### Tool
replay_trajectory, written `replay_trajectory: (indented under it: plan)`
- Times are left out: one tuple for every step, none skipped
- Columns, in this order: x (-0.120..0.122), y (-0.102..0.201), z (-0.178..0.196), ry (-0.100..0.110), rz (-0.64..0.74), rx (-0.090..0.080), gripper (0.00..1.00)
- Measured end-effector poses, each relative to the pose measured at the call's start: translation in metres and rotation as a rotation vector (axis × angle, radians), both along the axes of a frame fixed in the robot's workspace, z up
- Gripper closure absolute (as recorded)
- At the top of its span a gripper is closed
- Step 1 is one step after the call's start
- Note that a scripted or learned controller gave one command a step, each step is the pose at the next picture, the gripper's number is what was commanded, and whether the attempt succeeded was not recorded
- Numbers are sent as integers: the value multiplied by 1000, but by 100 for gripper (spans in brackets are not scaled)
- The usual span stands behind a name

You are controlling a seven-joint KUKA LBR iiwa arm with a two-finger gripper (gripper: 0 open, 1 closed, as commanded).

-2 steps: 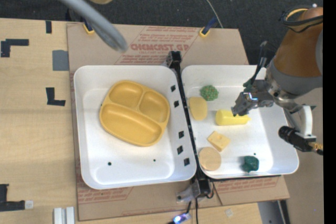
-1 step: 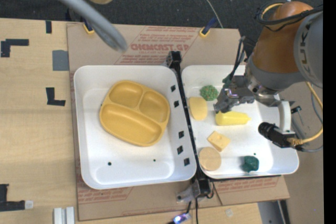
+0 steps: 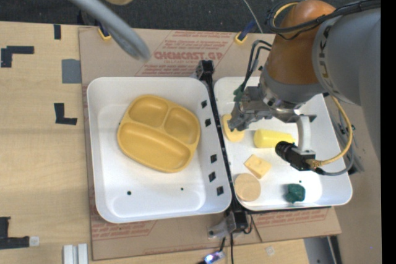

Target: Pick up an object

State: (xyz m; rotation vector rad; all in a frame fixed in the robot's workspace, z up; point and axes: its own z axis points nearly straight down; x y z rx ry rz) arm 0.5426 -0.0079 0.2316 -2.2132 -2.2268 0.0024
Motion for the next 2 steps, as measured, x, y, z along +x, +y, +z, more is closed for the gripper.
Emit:
replay_trajectory:
  plan:
    - [20,47,-14,0,0,0,100]
    - [41,107,-12,-2,1,1,100]
